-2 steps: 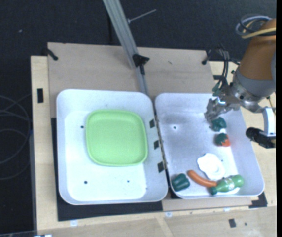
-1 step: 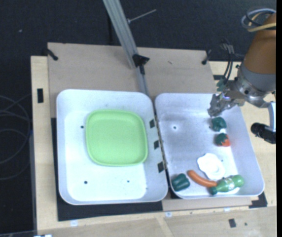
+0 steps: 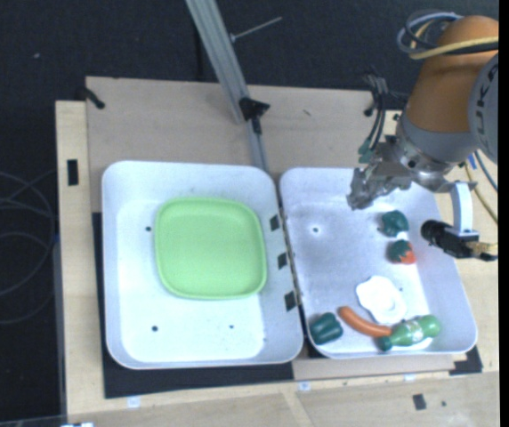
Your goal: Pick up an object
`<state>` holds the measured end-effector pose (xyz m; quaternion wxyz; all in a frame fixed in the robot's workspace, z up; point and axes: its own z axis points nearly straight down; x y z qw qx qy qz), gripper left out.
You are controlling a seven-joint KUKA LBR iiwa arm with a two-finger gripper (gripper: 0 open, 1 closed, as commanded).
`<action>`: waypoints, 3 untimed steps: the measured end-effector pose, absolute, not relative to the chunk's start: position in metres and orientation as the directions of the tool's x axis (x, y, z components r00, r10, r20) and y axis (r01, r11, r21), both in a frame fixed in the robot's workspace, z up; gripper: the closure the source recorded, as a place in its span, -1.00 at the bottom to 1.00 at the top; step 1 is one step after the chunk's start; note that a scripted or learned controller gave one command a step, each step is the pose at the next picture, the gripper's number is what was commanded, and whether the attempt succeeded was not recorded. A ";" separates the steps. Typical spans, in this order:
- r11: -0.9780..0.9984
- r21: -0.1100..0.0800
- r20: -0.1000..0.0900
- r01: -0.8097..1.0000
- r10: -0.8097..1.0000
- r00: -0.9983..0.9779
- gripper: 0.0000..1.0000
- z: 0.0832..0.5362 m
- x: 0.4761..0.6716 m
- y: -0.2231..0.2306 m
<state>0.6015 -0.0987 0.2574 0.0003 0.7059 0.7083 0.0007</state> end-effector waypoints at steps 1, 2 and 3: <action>0.003 0.000 0.000 1.000 1.000 -0.003 1.00 0.246 0.610 -0.047; 0.003 0.000 0.000 1.000 1.000 -0.003 1.00 0.235 0.621 0.003; 0.003 0.000 0.000 1.000 1.000 -0.003 1.00 0.226 0.635 0.051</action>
